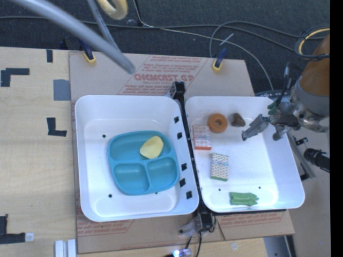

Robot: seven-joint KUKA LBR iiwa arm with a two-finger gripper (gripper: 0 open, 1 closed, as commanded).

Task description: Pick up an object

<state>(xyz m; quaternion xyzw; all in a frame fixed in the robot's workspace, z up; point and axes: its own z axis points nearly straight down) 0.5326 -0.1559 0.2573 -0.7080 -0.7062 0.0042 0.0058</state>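
Over the right bin's [278, 167] far corner, the arm [313, 90] hangs its tool [263, 128] spread open (gripping nothing).

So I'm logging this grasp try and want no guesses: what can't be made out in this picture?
- Pincer, camera view: blurred and small; open or shut cannot be told.
- Small packet by the bin divider: print too small to read.
- Dark lump beside the brown ring: too small to identify.
- Arm: cut off by the right edge.
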